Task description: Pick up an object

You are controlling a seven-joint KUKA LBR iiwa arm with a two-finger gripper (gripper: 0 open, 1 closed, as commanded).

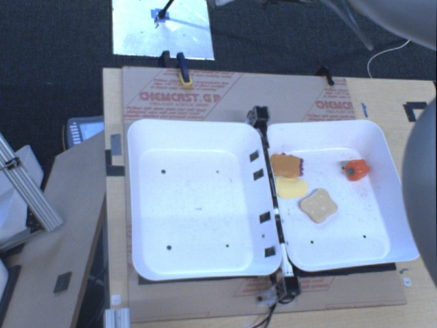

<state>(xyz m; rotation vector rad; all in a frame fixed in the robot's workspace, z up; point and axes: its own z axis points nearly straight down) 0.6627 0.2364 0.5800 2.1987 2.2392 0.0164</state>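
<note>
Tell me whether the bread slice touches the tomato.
Apart. In the camera view, bare white bin floor lies between the bread slice and the tomato, both in the right bin.

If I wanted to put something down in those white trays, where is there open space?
The left bin has a bare floor from wall to wall. In the right bin, the front strip and right side are bare. It is crowded near the divider, where the orange block, yellow piece and toast-shaped piece cluster; the red-orange toy sits apart.
</note>
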